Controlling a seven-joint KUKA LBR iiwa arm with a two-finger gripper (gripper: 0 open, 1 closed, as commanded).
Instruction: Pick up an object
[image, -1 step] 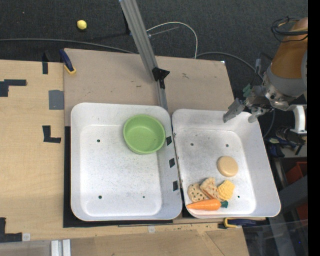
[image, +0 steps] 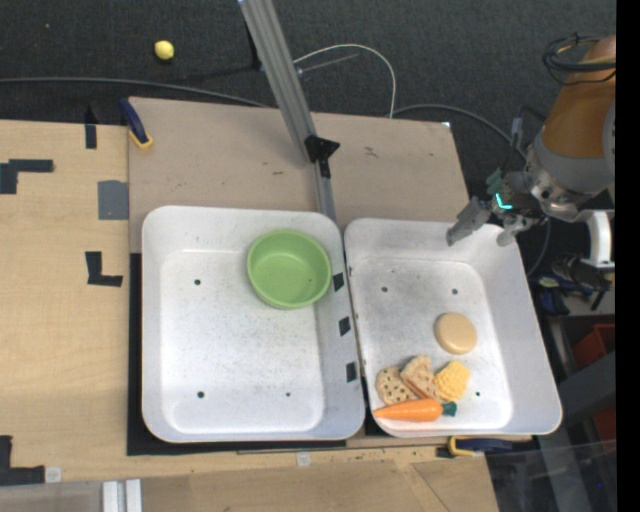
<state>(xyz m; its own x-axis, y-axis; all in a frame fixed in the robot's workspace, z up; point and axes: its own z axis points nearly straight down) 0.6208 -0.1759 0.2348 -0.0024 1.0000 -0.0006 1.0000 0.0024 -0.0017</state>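
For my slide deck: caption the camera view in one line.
End effector above the right bin's far corner; toy foods clustered near its front; green bowl in left bin.

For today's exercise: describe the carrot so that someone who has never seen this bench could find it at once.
Start at the right-hand bin of the two white bins. Go to its near edge, where small food pieces cluster. The carrot lies lowest there, flat against the rim: long, thin and orange with a green tip, unlike the tan crackers, yellow corn and beige round piece.

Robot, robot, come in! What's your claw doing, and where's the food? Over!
Gripper open, holding nothing, over right bin's far corner. Carrot, crackers, corn, bun near front. Path clear.
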